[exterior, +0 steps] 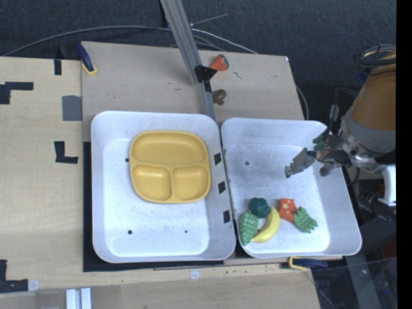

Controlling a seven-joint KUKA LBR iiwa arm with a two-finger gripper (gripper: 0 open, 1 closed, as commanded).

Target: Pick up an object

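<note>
Nearest the camera, all the pickable stuff is bunched in the front of the right bin [335, 234]: green grapes [248, 226] touching a banana [268, 226], a dark green piece [259, 206], a red piece [287, 208] and a green leafy piece [304, 221]. Further back, the gripper [308, 162] hovers over bare bin floor, fingers spread, holding nothing. I'd go for the leafy piece since it's at the clump's edge, and drop straight down so the neighbours don't get nudged. The yellow plate [170, 166] sits in the left bin [103, 192].

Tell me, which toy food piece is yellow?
The curved plastic banana in the right white bin; its neighbours are green or red.
</note>
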